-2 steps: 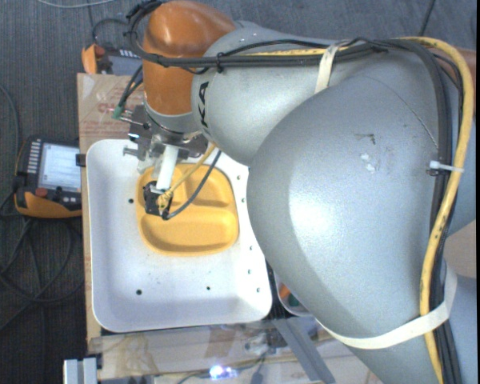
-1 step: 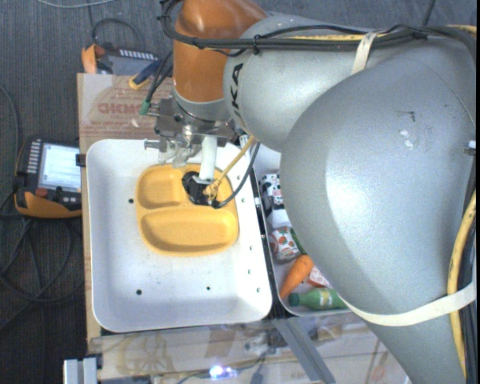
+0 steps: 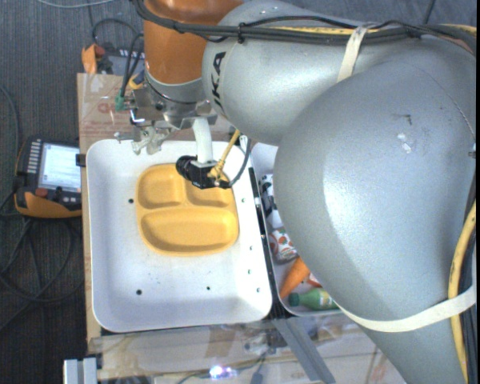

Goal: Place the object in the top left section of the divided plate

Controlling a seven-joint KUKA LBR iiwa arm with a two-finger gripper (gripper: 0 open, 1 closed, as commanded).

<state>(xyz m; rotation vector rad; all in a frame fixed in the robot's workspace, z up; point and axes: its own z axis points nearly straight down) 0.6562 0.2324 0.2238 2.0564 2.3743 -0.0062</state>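
While the grey arm [image 3: 360, 182] crowds in from the right of the frame, its gripper [image 3: 150, 141] hangs over the upper rim of the left bin [image 3: 116, 254], close above the upper left corner of the divided plate [image 3: 188, 232]. From where I stand that placing makes sense: the upper left section [image 3: 161, 189] is the target, and the tool sits almost in line with it, so only a short move down the frame looks needed to bring it over that hollow. Whether the gripper is spread or pressed together I cannot tell; the wrist hides too much of it, and I can make out nothing pinched there.

The plate lies about mid-bin, its two small hollows toward the top of the frame and the large one below. All three show plain yellow.

As for the object, I cannot say which one is meant. The loose things I can see lie in the right bin [image 3: 260, 162], lower right of centre and half under the arm: an orange carrot-like piece [image 3: 298, 274], a green bottle [image 3: 314, 299] and a red and white packet [image 3: 282, 248]. My guess is that the placing is not yet done.
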